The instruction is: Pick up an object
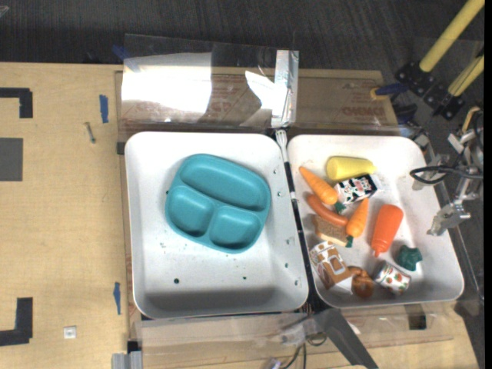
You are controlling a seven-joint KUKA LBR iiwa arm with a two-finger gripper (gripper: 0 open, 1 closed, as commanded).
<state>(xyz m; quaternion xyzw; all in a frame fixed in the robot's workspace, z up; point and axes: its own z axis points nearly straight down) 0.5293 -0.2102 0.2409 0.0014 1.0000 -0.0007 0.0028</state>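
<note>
Two white bins [146, 283]; one teal divided tray [218, 202]; roughly ten toy foods [354, 229], three carrots [317, 183] among them

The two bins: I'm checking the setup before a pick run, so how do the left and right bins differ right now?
The left bin holds one large thing, a teal divided plate lying flat; the right bin holds many small toy foods, such as an orange carrot and a yellow piece. The left bin's floor is mostly bare; the right bin's is crowded along its left side. Both are shallow, white and rounded at the corners.
</note>
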